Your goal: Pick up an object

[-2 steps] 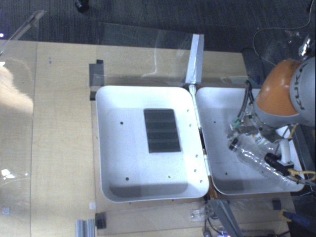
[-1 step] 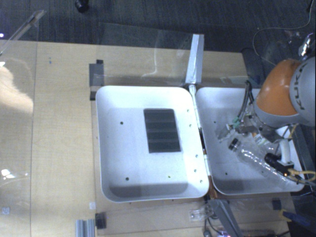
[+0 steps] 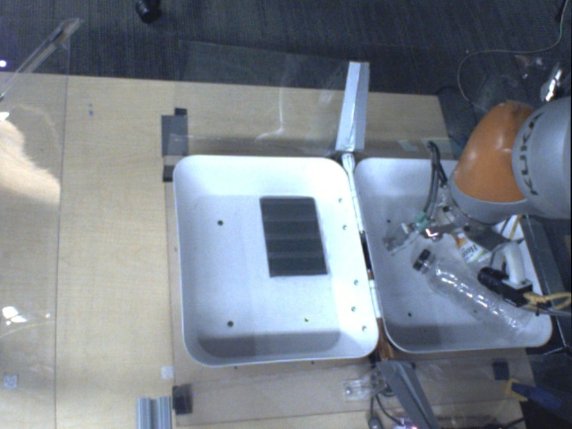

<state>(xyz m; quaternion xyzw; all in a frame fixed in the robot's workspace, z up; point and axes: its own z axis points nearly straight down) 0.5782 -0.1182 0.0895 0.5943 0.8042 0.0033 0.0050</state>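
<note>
1. The gripper (image 3: 420, 232) hangs over the right bin (image 3: 399, 315), in its middle part and nearer the far rim than the near one. The grey arm with its orange band (image 3: 487, 164) reaches in over the bin's right rim.
2. The view is too small and cluttered at the claw to show whether it is open or closed. Nothing can be seen held in it.
3. A clear plastic bottle (image 3: 466, 291) lies on its side on the floor of the right bin. It slants from the bin's middle toward the near right corner. Its dark cap (image 3: 421, 261) points toward the middle and sits just below the gripper. Whether they touch cannot be told.
4. The arm's wrist covers the far right part of the right bin, so anything lying there is hidden.
5. A dark ribbed block (image 3: 292, 236) lies flat in the middle of the left bin (image 3: 210, 302), well apart from every rim and from the gripper.
6. The two bins meet rim to rim. A grey metal strip (image 3: 355, 105) runs away from that joint toward the far edge of the bench (image 3: 107, 284).
</note>
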